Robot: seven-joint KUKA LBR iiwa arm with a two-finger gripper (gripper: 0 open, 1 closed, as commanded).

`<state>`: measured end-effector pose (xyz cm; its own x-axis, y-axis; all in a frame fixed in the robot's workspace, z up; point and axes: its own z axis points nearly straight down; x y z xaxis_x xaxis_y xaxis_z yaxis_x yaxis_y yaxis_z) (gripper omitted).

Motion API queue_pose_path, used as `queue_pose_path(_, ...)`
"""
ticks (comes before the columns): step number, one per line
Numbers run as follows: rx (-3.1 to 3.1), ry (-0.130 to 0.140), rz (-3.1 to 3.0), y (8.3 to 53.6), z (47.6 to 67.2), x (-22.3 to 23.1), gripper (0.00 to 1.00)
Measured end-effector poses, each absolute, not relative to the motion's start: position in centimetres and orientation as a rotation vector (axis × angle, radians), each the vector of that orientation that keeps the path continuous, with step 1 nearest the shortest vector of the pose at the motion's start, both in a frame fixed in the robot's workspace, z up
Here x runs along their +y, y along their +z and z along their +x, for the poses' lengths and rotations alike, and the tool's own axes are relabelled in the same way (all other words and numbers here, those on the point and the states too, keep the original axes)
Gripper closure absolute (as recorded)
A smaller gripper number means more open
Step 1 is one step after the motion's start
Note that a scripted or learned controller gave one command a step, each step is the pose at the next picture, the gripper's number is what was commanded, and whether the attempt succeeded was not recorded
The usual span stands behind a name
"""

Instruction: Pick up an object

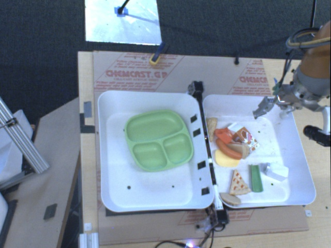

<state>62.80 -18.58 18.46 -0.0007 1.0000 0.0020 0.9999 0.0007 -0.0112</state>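
My gripper [270, 111] hangs over the far right part of the right bin [300, 159], open, with bare bin floor showing between its fingers. Toy food lies below and to its left: an orange carrot [223, 134], a sausage [231, 149], a red and white wrapped piece [243, 136], and a yellow disc [225, 160]. Nearer the front lie a pizza slice [238, 183], a green stick [255, 178] and a white block [274, 171]. The gripper touches none of them.
The left bin [116, 190] holds a green divided plate [158, 139]. A black clipped divider [204, 149] runs between the two bins. A tan round piece [229, 199] lies at the right bin's front left corner. Cardboard lies under both bins.
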Motion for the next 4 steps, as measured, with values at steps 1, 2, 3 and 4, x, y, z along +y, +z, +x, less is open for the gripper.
queue_pose_path(1, -2.226, -0.001, -2.219, 19.3, 63.1, -18.5, 0.0)
queue_pose_path(2, -2.228, 0.0, -2.216, 15.2, 63.5, -18.5, 0.0)
queue_pose_path(3, -2.23, -0.004, -2.217, 10.3, 64.1, -17.6, 0.0)
queue_pose_path(4, -2.231, -0.002, -2.216, 8.5, 64.3, -17.6, 0.0)
